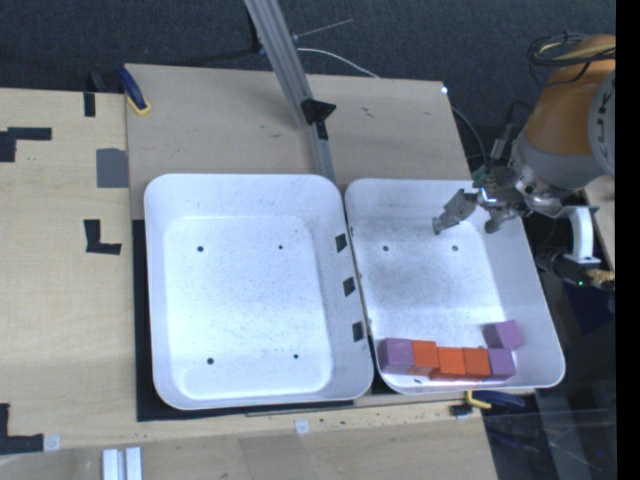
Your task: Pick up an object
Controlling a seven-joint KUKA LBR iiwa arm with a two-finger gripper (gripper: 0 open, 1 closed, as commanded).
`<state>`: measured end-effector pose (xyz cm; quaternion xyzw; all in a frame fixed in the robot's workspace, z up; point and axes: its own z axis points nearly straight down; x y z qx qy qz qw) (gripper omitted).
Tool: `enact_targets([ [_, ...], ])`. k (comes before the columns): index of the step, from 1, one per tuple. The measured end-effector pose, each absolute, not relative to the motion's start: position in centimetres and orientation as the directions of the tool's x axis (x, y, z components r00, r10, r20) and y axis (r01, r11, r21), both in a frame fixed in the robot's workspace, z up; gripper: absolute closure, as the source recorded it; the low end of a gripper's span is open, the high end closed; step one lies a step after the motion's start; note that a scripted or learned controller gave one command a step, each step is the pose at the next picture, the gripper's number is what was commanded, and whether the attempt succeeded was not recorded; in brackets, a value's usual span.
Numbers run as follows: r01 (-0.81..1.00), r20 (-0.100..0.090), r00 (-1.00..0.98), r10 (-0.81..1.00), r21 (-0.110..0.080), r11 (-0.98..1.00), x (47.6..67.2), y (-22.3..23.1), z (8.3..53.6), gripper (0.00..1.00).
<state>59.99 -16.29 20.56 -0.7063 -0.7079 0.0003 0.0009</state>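
Small purple and orange blocks (pixel 450 358) sit in a tight row along the near edge of the right bin (pixel 420 268). They look light, stiff and smooth, best pinched across flat sides. The gripper (pixel 468 216) hangs over the bin's far right corner, fingers spread apart, holding nothing.

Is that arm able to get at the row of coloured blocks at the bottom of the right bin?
Probably yes. The gripper hangs over the right bin, with bare floor between it and the blocks. They sit tight against the near wall, which may hamper a grasp.
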Motion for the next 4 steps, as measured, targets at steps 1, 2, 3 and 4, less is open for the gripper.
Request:
enact_targets([
  [1, 1.0, 0.004, -0.004, 1.0, -0.01, 0.004, 54.0, -9.6, 16.0, 0.0],
  [2, 1.0, 0.002, -0.01, 1.0, 0.002, 0.01, 56.4, -1.9, 19.3, 0.0],
  [3, 1.0, 0.0, -0.003, 1.0, -0.001, 0.003, 58.8, -2.8, 19.2, 0.0],
  [4, 1.0, 0.003, -0.01, 1.0, 0.003, 0.01, 65.6, 5.1, 19.2, 0.0],
])
